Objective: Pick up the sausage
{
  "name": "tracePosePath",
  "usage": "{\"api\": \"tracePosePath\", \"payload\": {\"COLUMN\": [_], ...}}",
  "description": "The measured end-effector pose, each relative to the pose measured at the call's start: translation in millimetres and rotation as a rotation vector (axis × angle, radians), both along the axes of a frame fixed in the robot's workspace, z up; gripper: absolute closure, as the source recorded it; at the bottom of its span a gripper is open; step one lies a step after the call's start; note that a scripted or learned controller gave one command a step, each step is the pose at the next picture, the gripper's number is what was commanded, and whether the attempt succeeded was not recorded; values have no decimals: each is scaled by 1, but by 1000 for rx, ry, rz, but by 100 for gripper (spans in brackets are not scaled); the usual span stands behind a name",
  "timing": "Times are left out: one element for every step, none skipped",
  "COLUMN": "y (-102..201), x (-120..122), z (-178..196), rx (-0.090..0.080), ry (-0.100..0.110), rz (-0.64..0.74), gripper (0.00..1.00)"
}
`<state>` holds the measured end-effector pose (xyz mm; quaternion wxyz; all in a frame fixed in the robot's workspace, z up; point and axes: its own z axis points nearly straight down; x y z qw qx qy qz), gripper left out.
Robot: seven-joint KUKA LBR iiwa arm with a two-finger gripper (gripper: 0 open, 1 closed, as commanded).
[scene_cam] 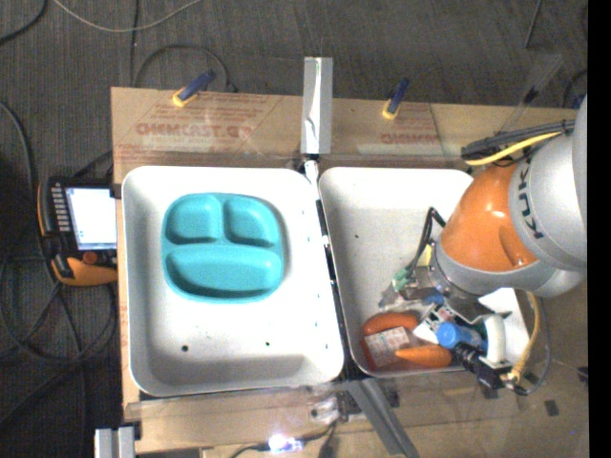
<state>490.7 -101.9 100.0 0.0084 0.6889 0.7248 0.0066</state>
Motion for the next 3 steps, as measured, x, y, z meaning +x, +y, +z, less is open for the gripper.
{"api": "tracePosePath", "payload": {"y": [35,35,23], "x": [-7,-7,-8], "z": [83,83,83], "rx": [1,2,-2], "ry": [24,24,26], "rz": [-14,-13,58], "gripper": [100,0,0]}}
